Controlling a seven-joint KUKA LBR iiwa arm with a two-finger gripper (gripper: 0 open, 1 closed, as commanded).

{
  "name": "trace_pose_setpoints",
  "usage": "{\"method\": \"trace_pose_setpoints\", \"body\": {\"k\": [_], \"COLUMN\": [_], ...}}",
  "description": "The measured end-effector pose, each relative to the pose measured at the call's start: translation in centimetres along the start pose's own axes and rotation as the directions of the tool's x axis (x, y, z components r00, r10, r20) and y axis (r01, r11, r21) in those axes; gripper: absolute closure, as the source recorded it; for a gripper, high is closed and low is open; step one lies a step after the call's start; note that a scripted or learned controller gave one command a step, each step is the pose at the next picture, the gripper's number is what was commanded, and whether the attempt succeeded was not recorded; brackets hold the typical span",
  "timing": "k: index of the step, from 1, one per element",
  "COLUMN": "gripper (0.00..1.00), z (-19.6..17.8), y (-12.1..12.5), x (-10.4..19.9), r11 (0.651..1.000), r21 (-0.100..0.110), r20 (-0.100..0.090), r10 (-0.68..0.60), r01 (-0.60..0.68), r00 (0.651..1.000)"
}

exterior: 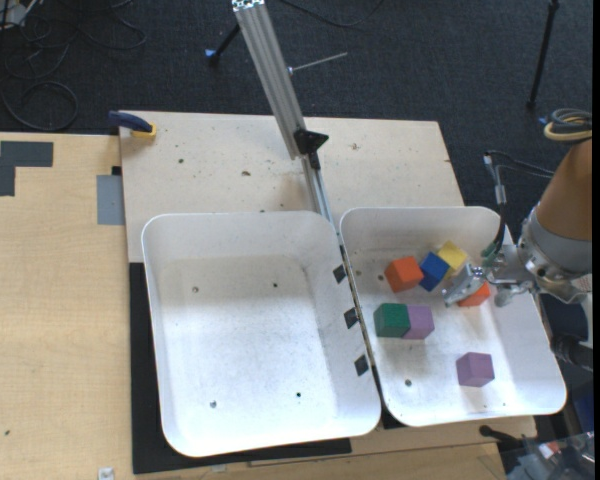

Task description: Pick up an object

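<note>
The right bin (520,393) holds several small blocks. An orange cube (403,273), a blue cube (436,270) and a yellow cube (453,257) cluster near its middle. Below them a green cube (391,320) touches a light purple block (419,322). Another purple cube (475,369) lies alone toward the front. My gripper (464,287) reaches in from the right, low over the bin, just right of the blue and yellow cubes. A small red-orange block (475,295) sits right against its tip, partly hidden by it.
The left bin (180,268) stands beside the right one, the two rims meeting along black clips (350,317). A slanted aluminium post (276,78) rises behind the bins. The arm's grey body with its orange band (568,208) overhangs the right bin's right wall.
</note>
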State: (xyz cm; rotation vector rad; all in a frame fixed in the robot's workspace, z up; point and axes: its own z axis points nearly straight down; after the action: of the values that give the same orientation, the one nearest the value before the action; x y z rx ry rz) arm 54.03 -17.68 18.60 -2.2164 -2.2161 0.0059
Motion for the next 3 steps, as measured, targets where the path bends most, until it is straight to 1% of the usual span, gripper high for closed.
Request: {"method": "trace_pose_setpoints", "body": {"k": [1, 2, 3], "gripper": [0.00, 0.00, 1.00], "z": [6.43, 6.71, 5.90], "y": [-0.18, -0.11, -0.19], "x": [-0.24, -0.32, -0.46], "r11": [1.000, 1.000, 1.000], "r21": [0.001, -0.005, -0.003], "r20": [0.000, 0.002, 0.001], "r10": [0.001, 0.001, 0.009], "r01": [-0.001, -0.001, -0.009], "r00": [1.000, 1.000, 1.000]}}
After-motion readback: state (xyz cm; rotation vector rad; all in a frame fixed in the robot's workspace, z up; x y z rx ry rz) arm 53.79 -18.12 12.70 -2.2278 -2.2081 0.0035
